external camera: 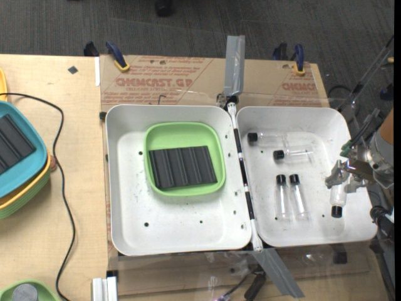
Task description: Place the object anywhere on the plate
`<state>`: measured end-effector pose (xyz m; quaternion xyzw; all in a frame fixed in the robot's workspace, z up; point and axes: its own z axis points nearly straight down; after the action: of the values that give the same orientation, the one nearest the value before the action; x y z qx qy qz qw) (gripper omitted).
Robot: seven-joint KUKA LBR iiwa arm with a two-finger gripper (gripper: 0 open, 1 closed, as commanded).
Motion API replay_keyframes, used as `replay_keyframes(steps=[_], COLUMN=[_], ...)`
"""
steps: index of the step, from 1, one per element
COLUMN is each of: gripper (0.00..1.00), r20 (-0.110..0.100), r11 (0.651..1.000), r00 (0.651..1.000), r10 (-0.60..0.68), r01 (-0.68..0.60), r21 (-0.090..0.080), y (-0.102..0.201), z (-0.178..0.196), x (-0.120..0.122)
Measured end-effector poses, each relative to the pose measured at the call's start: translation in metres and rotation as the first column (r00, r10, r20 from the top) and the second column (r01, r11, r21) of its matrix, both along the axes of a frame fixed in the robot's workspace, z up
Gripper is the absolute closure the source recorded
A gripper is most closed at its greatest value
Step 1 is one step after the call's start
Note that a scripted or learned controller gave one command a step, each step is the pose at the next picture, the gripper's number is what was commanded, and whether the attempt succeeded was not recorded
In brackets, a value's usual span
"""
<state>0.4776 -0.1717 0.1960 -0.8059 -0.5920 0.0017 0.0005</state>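
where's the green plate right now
The green plate sits in the left white bin, toward its back, with a dark ribbed mat lying on it.

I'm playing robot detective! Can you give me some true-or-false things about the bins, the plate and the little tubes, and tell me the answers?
1. The green plate sits in the left bin. True.
2. A tube already lies on the plate. False: a dark ridged mat lies there.
3. Two tubes lie side by side in the right bin. True.
4. The tube caps are red. False: they are black.
5. The gripper is over the left bin. False: it is at the right bin's right side.
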Motion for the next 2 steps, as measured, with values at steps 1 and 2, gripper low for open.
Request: replay_keyframes(steps=[1, 2], gripper=[0.00, 0.00], r20=[0.000, -0.001], r11=[1.000, 0.983], r00=[1.000, 0.983], r10=[0.000, -0.186], r01=[0.000, 0.186], r21=[0.000, -0.001], y=[0.000, -0.035], z=[0.000, 0.027], x=[0.000, 0.000])
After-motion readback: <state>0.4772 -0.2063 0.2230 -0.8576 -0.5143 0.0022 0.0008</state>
